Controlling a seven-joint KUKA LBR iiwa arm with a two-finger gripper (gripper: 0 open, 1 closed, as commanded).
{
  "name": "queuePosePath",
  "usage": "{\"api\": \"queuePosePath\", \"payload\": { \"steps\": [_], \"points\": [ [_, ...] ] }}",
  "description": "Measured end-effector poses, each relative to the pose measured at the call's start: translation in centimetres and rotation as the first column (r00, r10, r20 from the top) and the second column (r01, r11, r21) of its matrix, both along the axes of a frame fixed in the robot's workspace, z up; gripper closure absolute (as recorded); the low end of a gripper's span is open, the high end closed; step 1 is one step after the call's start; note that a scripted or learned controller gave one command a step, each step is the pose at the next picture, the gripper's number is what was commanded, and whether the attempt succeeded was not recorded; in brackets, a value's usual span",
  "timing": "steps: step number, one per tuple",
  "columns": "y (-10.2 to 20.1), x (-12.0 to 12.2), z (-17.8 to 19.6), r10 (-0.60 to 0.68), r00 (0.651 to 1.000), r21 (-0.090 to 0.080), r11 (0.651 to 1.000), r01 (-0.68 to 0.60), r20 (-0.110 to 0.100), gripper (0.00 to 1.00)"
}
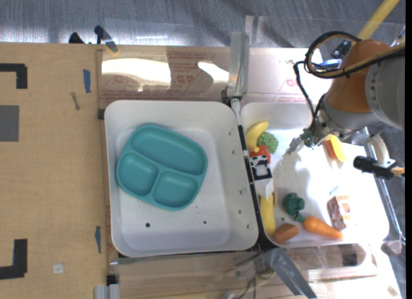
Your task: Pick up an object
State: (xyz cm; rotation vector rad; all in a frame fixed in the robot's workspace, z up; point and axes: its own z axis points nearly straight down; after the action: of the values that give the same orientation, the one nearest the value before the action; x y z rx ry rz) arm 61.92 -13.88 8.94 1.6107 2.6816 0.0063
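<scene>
Holding a teal plate (161,167), left bin (122,227)

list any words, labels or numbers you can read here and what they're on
None can be read.
Clear panel behind the bins: faint reddish print, too blurred.
Small packet in the right bin: printed wrapper, too small.
Black and white item on the divider: markings illegible.

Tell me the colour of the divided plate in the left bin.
The divided plate is teal, plain with no pattern, seen in the camera view.
</scene>
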Motion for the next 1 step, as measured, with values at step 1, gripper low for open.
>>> {"api": "queuePosePath", "payload": {
  "steps": [1],
  "points": [
    [-8.47, 0.66, 1.63, 0.141, 0.99, 0.001, 0.99, -0.141, -0.007, 1.0]
  ]
}}
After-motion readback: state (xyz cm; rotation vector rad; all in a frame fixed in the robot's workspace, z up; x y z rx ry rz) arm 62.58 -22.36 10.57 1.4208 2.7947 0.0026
